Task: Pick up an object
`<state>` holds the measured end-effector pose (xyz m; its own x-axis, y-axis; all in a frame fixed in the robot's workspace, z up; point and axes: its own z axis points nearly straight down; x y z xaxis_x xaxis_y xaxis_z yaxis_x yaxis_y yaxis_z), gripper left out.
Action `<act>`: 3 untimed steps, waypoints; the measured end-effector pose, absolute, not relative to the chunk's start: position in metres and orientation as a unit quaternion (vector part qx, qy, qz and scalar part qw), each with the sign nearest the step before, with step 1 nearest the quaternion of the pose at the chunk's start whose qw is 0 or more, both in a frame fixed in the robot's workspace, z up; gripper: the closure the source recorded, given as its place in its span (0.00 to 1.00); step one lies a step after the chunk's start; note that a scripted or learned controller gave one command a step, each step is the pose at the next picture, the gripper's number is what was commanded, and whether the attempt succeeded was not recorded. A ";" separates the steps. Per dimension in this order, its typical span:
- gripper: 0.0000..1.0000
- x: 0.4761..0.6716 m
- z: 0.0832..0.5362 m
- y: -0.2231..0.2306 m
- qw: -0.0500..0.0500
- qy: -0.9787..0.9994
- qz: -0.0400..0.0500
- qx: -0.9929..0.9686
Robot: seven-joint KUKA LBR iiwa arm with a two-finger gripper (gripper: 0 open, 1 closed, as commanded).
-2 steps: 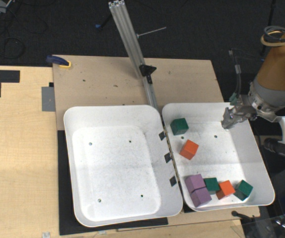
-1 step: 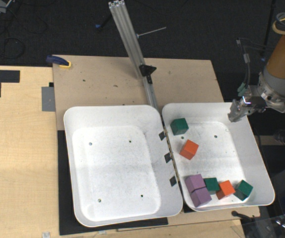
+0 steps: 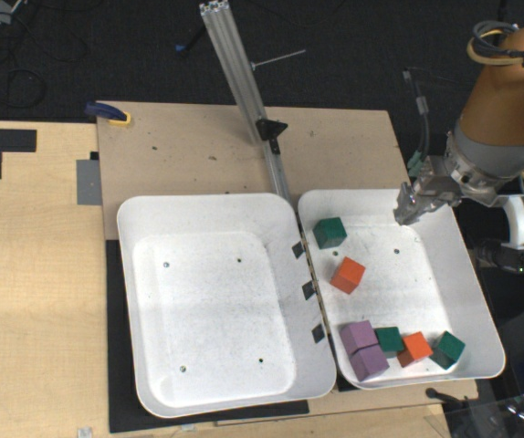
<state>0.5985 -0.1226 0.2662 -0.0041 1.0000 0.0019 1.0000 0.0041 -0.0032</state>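
A pale wooden bench carries a brown board, and beyond it the floor is dark and strewn with cables. A slanted aluminium rail runs down to the seam between the two white bins, and a blue-and-yellow clamp sits at the board's far left corner.

The gripper hangs over the upper right corner of the right bin; at this angle I cannot tell how it is set, and nothing shows in its grasp. Left of it and a little nearer the camera lies a green cube, with an orange cube just below that. Well below the gripper, along the bin's near edge, cluster a purple block, a small green cube, a second orange cube and another green cube. The left bin lies farther left.
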 end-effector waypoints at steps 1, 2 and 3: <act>1.00 0.594 0.266 -0.069 0.002 -0.709 0.001 -0.706; 1.00 0.598 0.245 -0.014 0.003 -0.709 0.001 -0.706; 1.00 0.599 0.231 0.030 0.003 -0.708 0.002 -0.706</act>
